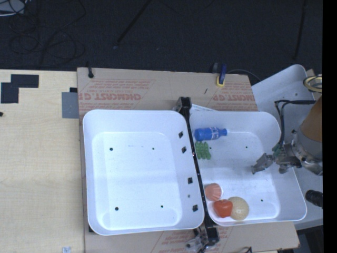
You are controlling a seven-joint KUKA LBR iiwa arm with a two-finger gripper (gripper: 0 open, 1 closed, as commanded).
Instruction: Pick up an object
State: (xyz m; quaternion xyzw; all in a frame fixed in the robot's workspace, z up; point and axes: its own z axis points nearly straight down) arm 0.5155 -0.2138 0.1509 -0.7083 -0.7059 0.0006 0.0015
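Two shallow white plastic bins side by side on a sheet of brown printed cardboard point(158, 88) over the pale wooden counter point(37, 162). Left white bin point(89, 141) joined to the right white bin point(274, 123) along a black clipped seam down the middle. In the right bin: a blue plastic bottle with a white cap point(210, 134) lying on its side near the far left corner, cap pointing toward the bin's middle; a small green ridged toy point(202, 151) just beside it, on the near side, close against the seam wall. Toward the near left corner of the same bin, a cluster of three rounded pieces: a pale pink ball point(212, 191) nearest the seam, a red tomato-like ball point(223, 208) touching or almost touching it at the near rim, and a cream-coloured ball point(239, 208) pressed against the red one's right side. Grey metal claw point(268, 162) reaching in over the right edge of the right bin, low above the bin floor near that wall, well apart from the bottle, the green toy and the ball cluster. Nothing visible between the two fingers; one dark fingertip point(259, 167) angled down and leftward, the gap to its partner too blurred to judge, so how wide apart the pair stands cannot be told.
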